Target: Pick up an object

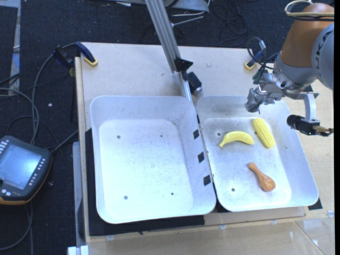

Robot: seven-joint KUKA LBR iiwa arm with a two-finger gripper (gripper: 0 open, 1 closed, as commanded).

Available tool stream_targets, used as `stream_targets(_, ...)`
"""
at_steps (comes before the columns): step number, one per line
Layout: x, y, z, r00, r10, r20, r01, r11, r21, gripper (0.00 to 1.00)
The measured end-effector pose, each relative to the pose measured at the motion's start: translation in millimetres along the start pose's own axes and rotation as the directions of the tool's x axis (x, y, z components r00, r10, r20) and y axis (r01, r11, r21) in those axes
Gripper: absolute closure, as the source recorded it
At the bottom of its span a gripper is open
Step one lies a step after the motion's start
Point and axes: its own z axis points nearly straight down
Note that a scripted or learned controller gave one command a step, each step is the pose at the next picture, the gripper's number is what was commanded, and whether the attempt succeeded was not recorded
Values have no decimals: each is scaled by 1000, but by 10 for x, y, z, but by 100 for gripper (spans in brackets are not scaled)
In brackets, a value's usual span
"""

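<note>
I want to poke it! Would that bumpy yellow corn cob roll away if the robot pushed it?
Probably: the yellow corn cob looks round and long, so a sideways push may roll it across the smooth white bin. It looks like stiff toy plastic, so likely light and a bit slippery.

Wooden bench point(138, 68) bears two white bins point(106, 110).

both bins: right bin point(297, 158) and left bin point(106, 121) look like matt white plastic, speckled and scuffed. in the right bin, banana point(237, 138) and corn cob point(264, 132) smooth, slightly glossy yellow plastic; orange drumstick point(261, 177) glossy. bench top point(133, 68) behind the bins pale, matt, wood-like.
</note>
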Motion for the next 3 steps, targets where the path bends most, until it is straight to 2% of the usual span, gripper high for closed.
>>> stream_targets(1,0,8,-360,1000,0,0,0,1000,0,100)
stream_targets(2,601,-109,-423,1000,-4,-2,4,1000,3,100)
stream_targets(3,1069,-142,-432,1000,-4,-2,4,1000,4,100)
